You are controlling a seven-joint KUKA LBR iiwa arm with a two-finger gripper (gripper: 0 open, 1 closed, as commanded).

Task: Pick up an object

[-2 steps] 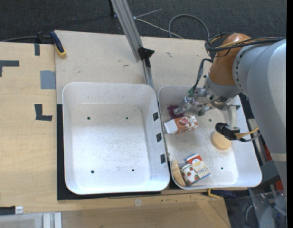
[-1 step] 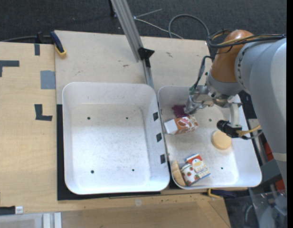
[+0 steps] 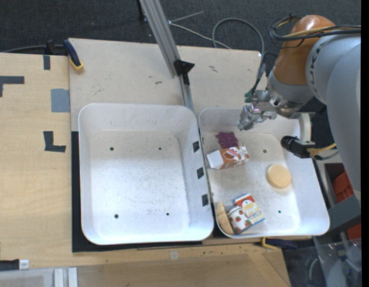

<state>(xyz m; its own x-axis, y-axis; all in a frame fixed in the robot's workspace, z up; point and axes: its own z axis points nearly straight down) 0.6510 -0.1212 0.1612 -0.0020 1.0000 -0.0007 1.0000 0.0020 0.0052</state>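
The hand point(image 3: 249, 119) hangs over the far edge of the right bin point(image 3: 304, 217); if it is open or closed, I cannot tell. Just below it lies a purple packet point(image 3: 227, 139), then a red and white box point(image 3: 231, 156). Further toward the front are a yellow disc point(image 3: 279, 176) and a small carton point(image 3: 246, 213).

You are looking at a robot lab. Two white bins point(image 3: 138, 171) sit on a wooden bench point(image 3: 29, 160). Left of the bins are tape marks point(image 3: 60, 100). Behind them a metal pole point(image 3: 163, 31) and cables point(image 3: 232, 31).
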